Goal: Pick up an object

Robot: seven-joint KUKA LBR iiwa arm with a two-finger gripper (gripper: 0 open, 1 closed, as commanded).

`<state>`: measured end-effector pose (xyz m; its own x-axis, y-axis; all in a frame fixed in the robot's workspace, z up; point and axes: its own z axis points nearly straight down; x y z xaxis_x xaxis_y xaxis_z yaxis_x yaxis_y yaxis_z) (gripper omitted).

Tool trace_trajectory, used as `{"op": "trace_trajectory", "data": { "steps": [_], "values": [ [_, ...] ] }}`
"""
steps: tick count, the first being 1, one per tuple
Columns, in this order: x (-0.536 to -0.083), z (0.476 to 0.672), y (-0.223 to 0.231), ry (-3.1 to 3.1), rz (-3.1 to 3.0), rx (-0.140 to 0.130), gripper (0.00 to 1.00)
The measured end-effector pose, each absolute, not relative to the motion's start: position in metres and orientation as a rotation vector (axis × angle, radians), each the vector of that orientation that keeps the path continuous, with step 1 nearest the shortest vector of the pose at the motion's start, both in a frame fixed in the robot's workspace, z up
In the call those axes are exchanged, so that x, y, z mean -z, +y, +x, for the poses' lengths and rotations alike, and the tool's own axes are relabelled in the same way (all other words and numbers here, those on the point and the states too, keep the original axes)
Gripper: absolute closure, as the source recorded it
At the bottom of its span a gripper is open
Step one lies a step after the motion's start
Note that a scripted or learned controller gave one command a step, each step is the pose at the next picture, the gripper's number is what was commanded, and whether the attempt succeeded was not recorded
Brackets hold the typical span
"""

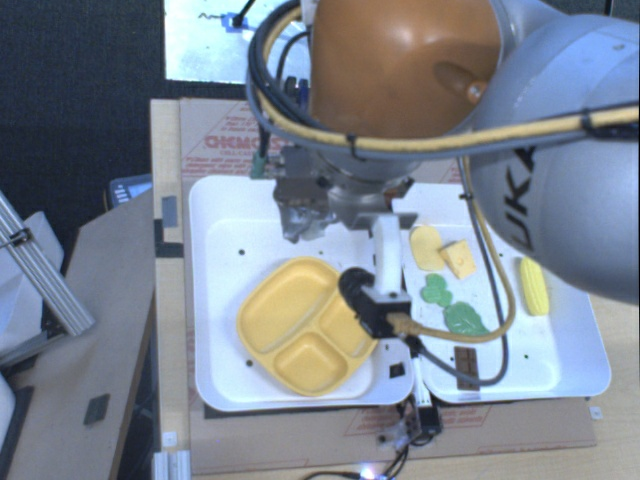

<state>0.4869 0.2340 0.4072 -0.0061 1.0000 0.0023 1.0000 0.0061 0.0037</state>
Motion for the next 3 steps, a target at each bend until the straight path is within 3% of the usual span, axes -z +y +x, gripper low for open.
{"op": "trace_trajectory", "data": {
  "steps": [1, 2, 3],
  "values": [
    [-0.452, 0.487, 0.234, 2.227, 2.214, -0.009, 1.00],
    [-0.287, 0.485, 0.229, 2.226, 2.224, 0.021, 1.00],
    [-0.369, 0.487, 0.233, 2.224, 2.215, -0.013, 1.00]
  ]
}}
